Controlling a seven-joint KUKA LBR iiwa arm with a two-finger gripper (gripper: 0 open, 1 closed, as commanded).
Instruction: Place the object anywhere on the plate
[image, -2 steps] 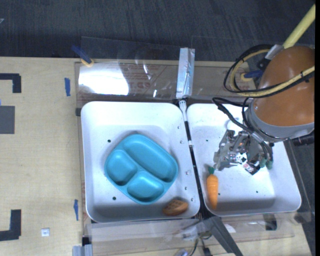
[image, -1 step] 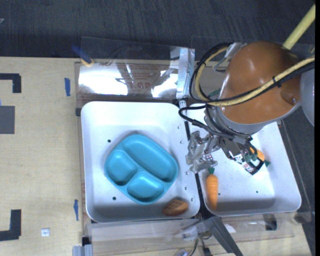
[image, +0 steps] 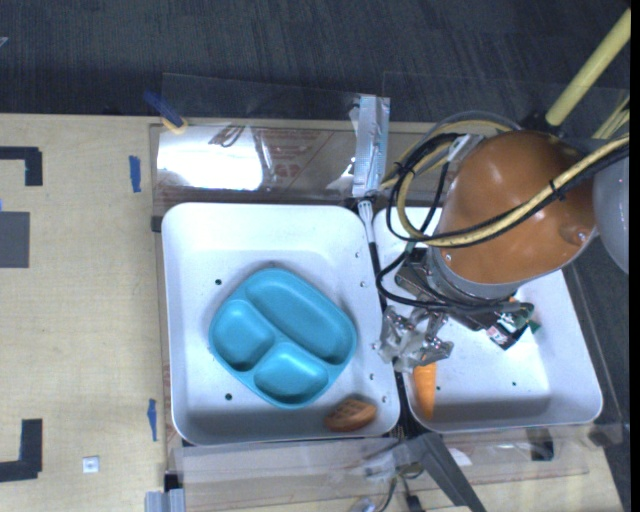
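Observation:
A blue plate with three compartments lies in the left bin. A small brown rounded object rests on the left bin's floor near its front right corner, just off the plate. An orange object lies in the right bin at its front left corner. My gripper hangs over the right bin's left edge, directly above the orange object's far end, with the orange wrist band above it.
Black and yellow cables loop around the arm over the right bin's back. A clear plastic wall stands behind the left bin. Wooden bench surface with black markers spreads to the left.

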